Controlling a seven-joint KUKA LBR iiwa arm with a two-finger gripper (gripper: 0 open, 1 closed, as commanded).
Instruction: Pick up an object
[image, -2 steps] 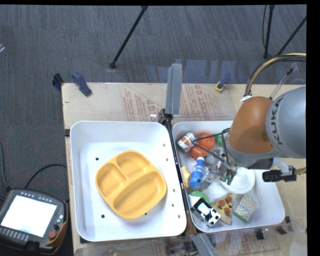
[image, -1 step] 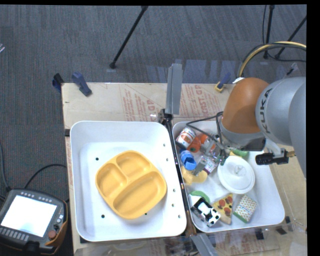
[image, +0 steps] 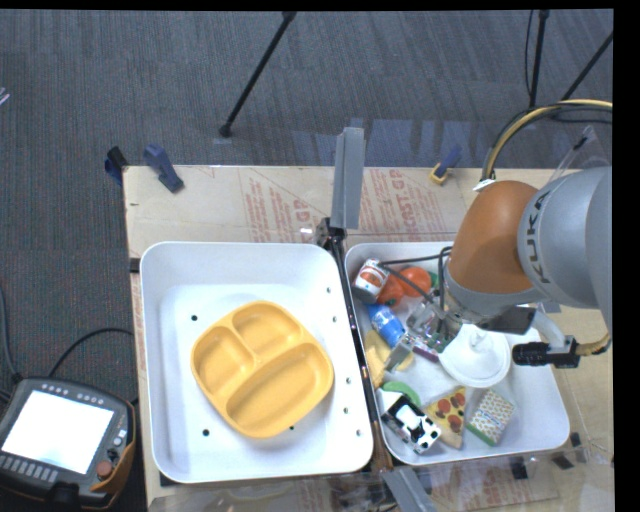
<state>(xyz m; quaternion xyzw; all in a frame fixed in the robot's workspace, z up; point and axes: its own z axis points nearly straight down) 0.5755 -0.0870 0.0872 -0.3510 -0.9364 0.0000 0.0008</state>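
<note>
The right bin (image: 548, 425) holds a jumble of small objects. At its back left lie a striped can (image: 370, 278) and an orange-red toy (image: 404, 285). A blue bottle-like object (image: 386, 325) and a pale yellow piece (image: 378, 358) lie along the left wall. Toward the front are a green piece (image: 400, 391), a black-and-white cow toy (image: 413, 425), a pizza slice toy (image: 449, 414) and a green speckled block (image: 489, 416). A white upturned dish (image: 474, 357) sits mid-bin. My gripper (image: 422, 333) hangs low just right of the blue object, touching or nearly touching the clutter.
The left bin (image: 165, 300) holds a yellow divided plate (image: 262, 367). The grey arm with its orange band (image: 495, 240) covers the right bin's back right part. A grey post (image: 348, 185) stands behind the bins. A teach pendant (image: 62, 432) lies off the bench at lower left.
</note>
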